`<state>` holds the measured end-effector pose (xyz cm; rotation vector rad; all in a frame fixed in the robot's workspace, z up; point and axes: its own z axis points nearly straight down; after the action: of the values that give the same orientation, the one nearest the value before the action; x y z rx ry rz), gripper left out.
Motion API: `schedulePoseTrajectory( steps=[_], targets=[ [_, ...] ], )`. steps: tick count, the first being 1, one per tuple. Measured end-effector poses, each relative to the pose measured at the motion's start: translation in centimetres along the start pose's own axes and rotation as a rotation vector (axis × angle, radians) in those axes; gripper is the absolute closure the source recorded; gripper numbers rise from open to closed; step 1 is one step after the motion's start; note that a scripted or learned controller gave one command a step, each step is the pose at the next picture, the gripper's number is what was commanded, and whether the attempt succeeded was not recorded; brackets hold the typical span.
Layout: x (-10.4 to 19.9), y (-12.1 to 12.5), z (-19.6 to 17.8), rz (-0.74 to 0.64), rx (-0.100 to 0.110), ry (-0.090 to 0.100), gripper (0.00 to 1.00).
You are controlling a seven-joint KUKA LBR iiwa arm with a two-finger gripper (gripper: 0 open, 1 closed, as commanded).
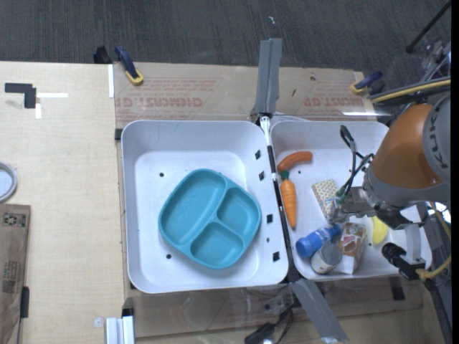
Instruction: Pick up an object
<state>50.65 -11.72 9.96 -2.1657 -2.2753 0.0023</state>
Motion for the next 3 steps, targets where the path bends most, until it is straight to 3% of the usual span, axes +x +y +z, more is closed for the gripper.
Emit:
schedulePoseTrajectory(
  steps=[1,2,3],
  targets=[
    [-2.5,-1.1,-7.4,0.042,-0.001,-0.001,1.0],
    [-6.3,-2.9,-0.5,-0.033,-0.001,0.0,1.0],
    [-3.5,-3.0,-10.2,-0.007,-0.001,0.0,1.0]
  ],
)
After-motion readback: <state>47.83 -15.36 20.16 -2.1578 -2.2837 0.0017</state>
